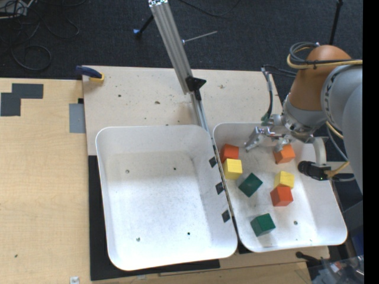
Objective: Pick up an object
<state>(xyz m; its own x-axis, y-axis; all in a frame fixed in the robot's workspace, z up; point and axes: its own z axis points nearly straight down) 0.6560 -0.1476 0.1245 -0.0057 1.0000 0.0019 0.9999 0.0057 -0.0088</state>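
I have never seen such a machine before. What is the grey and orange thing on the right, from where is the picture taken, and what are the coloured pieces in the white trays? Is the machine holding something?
The grey and orange thing is a robot arm. At its end is a gripper, a small metal hand with two fingers. The one camera sits above the bench and looks down at a slant, so the arm enters from the right side.

Two shallow white bins stand side by side. The right bin holds small blocks: an orange block touching a yellow block, two green blocks, a second yellow one, a red-orange one, and an orange block just beside the gripper.

I cannot see any block between the fingers, so it does not seem to hold anything.
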